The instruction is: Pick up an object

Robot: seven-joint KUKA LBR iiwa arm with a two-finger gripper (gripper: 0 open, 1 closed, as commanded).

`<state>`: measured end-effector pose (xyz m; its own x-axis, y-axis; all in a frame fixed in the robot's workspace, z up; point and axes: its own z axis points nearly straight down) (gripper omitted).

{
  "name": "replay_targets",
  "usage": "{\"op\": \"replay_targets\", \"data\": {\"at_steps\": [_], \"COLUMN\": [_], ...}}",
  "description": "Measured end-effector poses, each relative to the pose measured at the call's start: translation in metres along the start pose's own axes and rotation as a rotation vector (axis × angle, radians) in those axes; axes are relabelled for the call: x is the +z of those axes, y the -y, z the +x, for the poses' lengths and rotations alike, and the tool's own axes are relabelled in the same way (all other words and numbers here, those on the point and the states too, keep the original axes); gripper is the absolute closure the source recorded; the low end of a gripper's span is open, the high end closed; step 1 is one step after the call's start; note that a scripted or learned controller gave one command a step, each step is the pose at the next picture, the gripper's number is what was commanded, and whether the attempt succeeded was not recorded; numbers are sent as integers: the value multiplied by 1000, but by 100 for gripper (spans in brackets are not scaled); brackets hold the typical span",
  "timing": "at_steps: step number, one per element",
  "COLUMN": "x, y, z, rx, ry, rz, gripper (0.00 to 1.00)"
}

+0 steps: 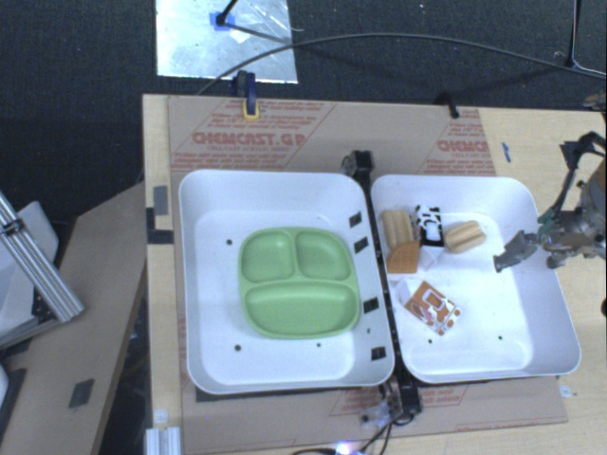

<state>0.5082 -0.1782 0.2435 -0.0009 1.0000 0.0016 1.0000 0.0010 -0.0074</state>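
The grey two-finger tool [517,251] hangs over the right shallow white bin [550,349], whether open or closed I cannot tell

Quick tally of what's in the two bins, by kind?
Green divided plastic plate, left bin: 1
Tan wooden blocks, right bin: 3
Black-and-white patterned small item: 1
Orange-and-white patterned flat packet: 1
Total: 6

Both white bins [285,192] below me look like smooth plastic with a slight sheen; the green divided plate [299,282] is matt plastic; the bench [322,126] wears printed brown cardboard, dull and flat; the two tan blocks [400,240] look like bare wood; beyond lies a crinkled, shiny foil sheet [228,27].
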Motion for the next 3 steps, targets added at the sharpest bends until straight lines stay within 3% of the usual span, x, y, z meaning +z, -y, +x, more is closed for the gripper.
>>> {"op": "replay_targets", "data": {"at_steps": [1, 3], "x": [-4, 93], "y": [-2, -2], "z": [0, -8], "rx": [-3, 0], "ry": [2, 1], "rz": [-9, -5], "gripper": [0, 0]}}
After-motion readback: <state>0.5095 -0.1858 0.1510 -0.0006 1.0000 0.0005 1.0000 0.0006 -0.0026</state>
